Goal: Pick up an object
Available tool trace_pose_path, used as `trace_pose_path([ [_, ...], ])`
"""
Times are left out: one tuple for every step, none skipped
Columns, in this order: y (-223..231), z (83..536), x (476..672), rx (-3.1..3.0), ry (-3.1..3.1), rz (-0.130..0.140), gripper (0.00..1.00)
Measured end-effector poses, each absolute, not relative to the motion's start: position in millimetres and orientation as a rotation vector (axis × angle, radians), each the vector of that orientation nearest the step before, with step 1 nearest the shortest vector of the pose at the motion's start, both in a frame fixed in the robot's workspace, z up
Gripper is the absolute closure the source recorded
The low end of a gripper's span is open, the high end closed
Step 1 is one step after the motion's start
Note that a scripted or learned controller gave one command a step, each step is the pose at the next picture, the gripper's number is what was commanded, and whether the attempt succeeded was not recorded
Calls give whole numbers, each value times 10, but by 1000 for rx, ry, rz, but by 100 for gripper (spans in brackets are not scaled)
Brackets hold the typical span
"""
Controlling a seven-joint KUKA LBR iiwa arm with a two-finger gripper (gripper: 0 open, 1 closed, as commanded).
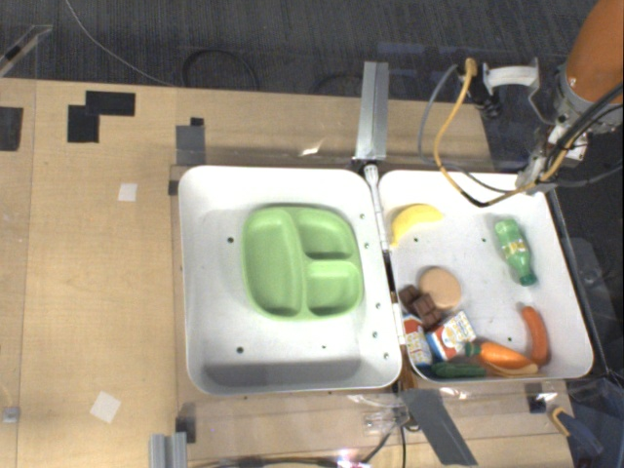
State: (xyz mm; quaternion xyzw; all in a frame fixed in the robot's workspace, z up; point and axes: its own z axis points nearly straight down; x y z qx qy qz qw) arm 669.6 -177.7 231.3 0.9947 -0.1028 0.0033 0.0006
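The right bin (487,213) holds several small items: a yellow banana piece (416,220) at its far left, a green bottle (514,250) near the right wall, and a round tan bun (441,286) in the middle. Close beside the bun lies a brown chocolate piece (421,306). Along the near edge are a red and white carton (450,337), an orange carrot (507,357), a green vegetable (458,369) and a red sausage (534,331). The arm's orange band (597,47) is at the top right. My gripper (542,169) hangs over the bin's far right corner, above and apart from every item.
The left bin (210,261) holds a green divided tray (300,259) in its middle. A metal post (370,115) stands behind the seam between the bins. A yellow cable (450,135) and dark cables loop behind the right bin's far edge.
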Motion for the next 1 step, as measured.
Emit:
trace_pose_path([
  [-2060, 2089, 6694, 3125, -312, 6, 100],
])
